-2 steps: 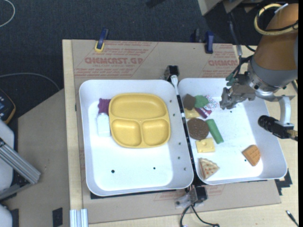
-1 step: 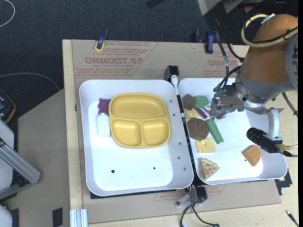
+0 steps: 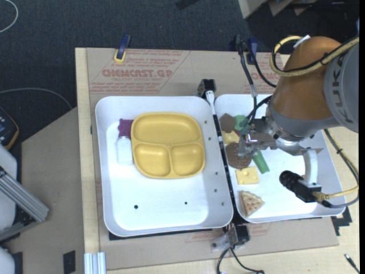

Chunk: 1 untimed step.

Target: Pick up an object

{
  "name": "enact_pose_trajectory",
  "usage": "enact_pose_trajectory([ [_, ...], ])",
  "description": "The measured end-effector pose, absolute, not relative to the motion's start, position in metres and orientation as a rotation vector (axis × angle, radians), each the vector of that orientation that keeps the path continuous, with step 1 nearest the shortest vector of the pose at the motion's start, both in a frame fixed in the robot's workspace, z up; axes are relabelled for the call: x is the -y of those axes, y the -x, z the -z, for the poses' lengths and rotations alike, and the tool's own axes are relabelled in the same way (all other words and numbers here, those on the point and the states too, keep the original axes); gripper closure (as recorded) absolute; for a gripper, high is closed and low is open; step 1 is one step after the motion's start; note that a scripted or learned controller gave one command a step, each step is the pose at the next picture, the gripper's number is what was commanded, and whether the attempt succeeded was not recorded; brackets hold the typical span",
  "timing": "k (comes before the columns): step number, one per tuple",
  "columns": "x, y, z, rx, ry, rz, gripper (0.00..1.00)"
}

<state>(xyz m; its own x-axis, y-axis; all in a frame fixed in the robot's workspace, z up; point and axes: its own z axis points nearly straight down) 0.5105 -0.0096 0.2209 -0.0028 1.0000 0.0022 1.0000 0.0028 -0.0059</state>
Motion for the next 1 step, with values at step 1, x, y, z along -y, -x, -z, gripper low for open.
enact_pose_trajectory([
  [1,-0.0048,-0.5087,-0.2153,2.221,2.216,-0.003,1.0],
])
